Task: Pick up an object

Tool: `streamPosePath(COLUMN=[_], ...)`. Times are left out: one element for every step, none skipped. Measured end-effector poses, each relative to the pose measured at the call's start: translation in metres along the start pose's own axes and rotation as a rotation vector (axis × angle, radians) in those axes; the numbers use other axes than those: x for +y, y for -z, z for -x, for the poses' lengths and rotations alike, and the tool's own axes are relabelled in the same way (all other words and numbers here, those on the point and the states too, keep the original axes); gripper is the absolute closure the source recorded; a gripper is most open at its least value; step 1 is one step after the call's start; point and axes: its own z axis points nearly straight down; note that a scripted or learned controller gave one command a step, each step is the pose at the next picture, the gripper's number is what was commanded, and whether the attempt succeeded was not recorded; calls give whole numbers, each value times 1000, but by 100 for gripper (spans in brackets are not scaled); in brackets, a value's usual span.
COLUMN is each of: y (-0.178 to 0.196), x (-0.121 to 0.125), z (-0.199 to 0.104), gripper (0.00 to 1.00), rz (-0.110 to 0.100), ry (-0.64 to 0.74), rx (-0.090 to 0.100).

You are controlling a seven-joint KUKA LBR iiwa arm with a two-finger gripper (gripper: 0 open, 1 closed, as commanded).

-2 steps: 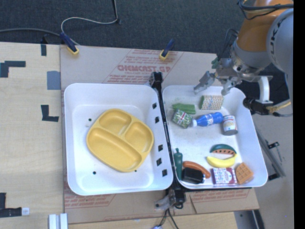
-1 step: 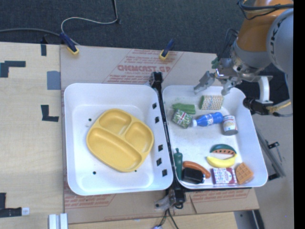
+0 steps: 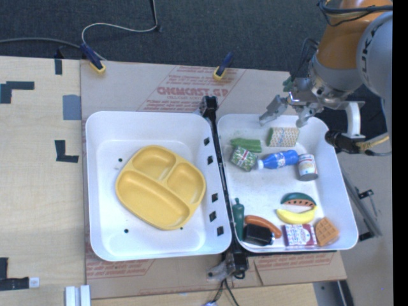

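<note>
My gripper (image 3: pixel 288 114) hangs open above the far edge of the right bin (image 3: pixel 331 199), its two fingers spread with nothing between them. Just below it lies a pale checkered block (image 3: pixel 283 136). Further in the bin are a green can (image 3: pixel 243 159), a blue bottle (image 3: pixel 279 160) lying on its side and a small grey can (image 3: pixel 307 167). Toward the near side I see a watermelon slice (image 3: pixel 298 201), a banana (image 3: pixel 297 216), a waffle (image 3: pixel 326 231), a red box (image 3: pixel 298 236), a hot dog (image 3: pixel 261 224) and a black item (image 3: pixel 257 236).
The left bin (image 3: pixel 102 171) holds a yellow divided plate (image 3: pixel 161 186). A black clamp strip (image 3: pixel 213 164) runs between the two bins. Yellow-blue clips (image 3: pixel 94 57) pin the cardboard sheet at the back.
</note>
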Motion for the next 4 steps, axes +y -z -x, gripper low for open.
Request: streamPosePath(y=[0, 0, 0, 0], x=[0, 0, 0, 0], z=[0, 0, 0, 0], gripper=[0, 0, 0, 0], rz=[0, 0, 0, 0], ry=[0, 0, 0, 0], rx=[0, 0, 0, 0])
